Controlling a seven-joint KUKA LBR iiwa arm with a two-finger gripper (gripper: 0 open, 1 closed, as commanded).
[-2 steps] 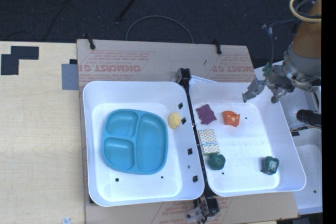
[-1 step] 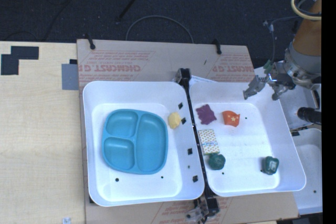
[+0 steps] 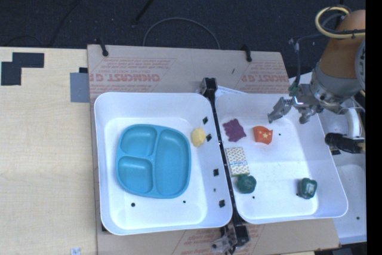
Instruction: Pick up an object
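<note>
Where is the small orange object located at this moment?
In the camera view, the orange object lies in the right bin, near its far side, just right of the purple piece and below-left of the gripper.

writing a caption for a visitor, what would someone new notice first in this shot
The blue divided tray stands out first, taking up much of the left bin, with a small yellow object just off its right edge. In the right bin lie scattered small things: a purple piece, an orange piece, a patterned block and two dark green items. The tool hangs open over that bin's upper right, holding nothing.
</note>
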